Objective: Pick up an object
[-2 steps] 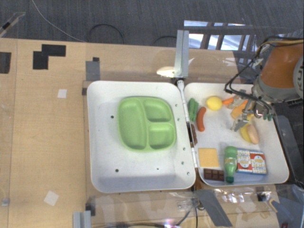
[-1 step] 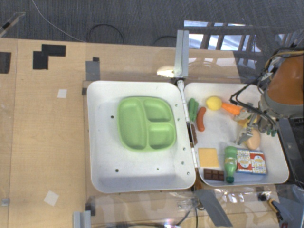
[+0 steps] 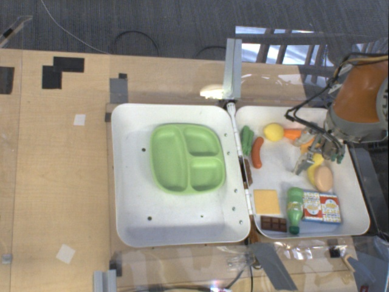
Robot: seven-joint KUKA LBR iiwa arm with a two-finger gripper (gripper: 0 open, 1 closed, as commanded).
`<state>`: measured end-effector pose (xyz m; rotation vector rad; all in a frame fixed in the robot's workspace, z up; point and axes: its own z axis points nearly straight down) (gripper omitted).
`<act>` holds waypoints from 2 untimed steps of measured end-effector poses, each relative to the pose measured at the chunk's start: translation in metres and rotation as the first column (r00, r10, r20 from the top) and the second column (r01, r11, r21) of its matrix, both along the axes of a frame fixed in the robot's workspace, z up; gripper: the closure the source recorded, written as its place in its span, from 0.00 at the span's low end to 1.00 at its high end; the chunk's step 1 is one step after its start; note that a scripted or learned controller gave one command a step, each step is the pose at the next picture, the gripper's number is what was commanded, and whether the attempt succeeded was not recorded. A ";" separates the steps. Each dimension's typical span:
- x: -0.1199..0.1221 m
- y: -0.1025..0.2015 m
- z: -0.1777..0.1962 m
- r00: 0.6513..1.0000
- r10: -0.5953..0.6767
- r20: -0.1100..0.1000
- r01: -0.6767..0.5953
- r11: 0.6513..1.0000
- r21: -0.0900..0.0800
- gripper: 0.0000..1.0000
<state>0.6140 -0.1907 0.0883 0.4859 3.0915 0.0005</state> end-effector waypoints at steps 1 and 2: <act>0.005 0.000 0.016 1.000 0.007 0.016 -0.006 1.000 -0.005 1.00; 0.004 0.001 0.015 1.000 0.008 0.014 -0.008 1.000 -0.004 0.00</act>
